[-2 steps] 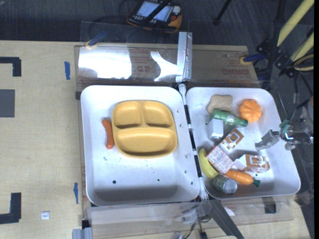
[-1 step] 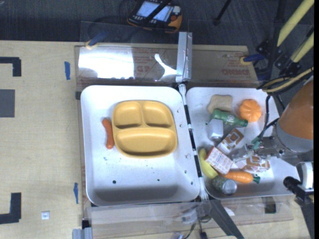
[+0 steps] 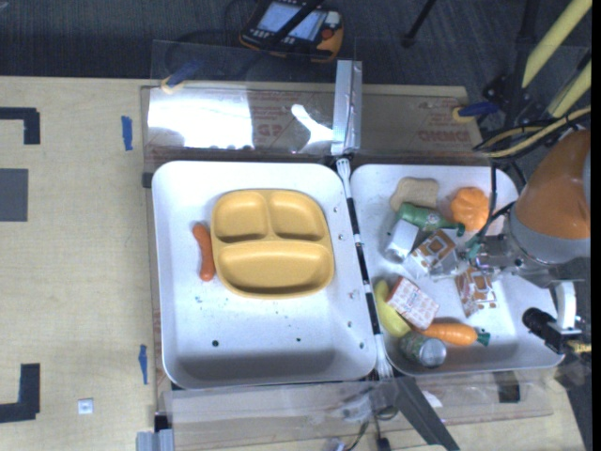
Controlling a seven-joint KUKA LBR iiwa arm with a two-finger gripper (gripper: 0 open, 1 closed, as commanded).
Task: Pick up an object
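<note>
- A crinkled brown-and-white snack packet is seen in the middle of the right bin, near the counter's right edge, just beside the gripper.
- The gripper's opening cannot be told.

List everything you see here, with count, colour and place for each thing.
left bin: 1, white, bench left
right bin: 1, white, bench right
divided plate: 1, yellow, middle of left bin
sausage: 1, orange-red, left of the plate
bread slice: 1, beige, right bin's far edge
round fruit: 1, orange, right of the bread
bottle: 1, green, just below the bread
snack packets: about 3, white and brown, right bin's middle
banana: 1, yellow, right bin's left wall
carrot: 1, orange, right bin's near edge
can: 1, silvery, beside the carrot
handheld controller: 1, black and orange, floor beyond bench
arm: 1, grey with orange band, over right bin's right side
</note>
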